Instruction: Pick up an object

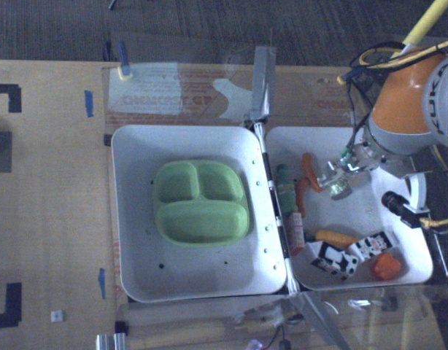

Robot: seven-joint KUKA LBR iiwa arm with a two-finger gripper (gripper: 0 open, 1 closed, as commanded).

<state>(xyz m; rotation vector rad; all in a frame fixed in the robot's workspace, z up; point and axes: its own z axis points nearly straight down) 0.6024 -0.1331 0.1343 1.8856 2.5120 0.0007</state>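
Gripper [339, 183] hovers low in the right bin [421, 268]; I can't tell its state. Just beside it lies the red-orange sausage [309, 168], long axis running up-down, tilted slightly left at top.

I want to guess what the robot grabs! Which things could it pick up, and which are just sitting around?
Could be picked up, right bin:
pincer above them
orange carrot-like piece
red-orange lump
black-and-white toys
reddish stick

Just sitting around:
green divided tray in the left bin
blue tape bits on the bench
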